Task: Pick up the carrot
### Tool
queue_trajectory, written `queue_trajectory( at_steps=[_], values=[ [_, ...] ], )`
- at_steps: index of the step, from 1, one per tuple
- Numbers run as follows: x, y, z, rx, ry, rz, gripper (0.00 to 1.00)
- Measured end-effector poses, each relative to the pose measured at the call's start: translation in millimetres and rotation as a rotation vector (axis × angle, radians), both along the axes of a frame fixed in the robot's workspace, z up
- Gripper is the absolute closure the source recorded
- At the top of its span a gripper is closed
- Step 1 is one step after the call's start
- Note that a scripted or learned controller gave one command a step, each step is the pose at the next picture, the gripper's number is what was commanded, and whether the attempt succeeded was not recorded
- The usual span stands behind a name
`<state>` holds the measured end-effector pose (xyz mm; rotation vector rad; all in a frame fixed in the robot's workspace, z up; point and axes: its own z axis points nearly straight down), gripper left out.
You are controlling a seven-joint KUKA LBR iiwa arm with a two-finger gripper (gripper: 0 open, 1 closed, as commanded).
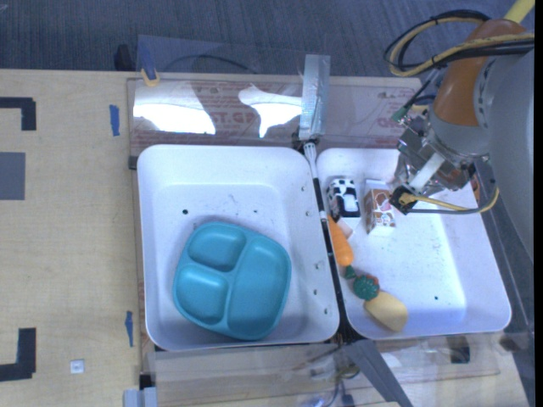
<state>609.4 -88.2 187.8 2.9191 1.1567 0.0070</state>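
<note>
Small orange tapered plastic carrot [341,242] lies along the left wall of the right-hand shallow white bin [475,278], well apart from the pincer [414,175]. How wide the pincer is open I cannot tell, and I see nothing in its hold. My call: come down straight, span the smooth narrow body crosswise, and stay clear of the wall and the knobbly green toy [366,287].

Bright, even light; glare on clear panel [182,115] (focus slightly soft).

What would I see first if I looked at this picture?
The big teal divided plastic plate jumps out, lying in the left white bin. In the right white bin, a little orange carrot lies along the left wall, and the grey robot arm with its orange band reaches over the far end.
</note>
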Motion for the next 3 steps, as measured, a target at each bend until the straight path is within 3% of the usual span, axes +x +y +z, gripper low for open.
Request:
queue_trajectory(
  at_steps=[1, 2, 3],
  values=[
    [11, -30, -44, 0.001, 0.011, 0.126, 1.00],
    [-40, -46, -44, 0.001, 0.009, 0.199, 1.00],
    [-40, -45, -44, 0.002, 0.009, 0.199, 0.00]
  ],
)
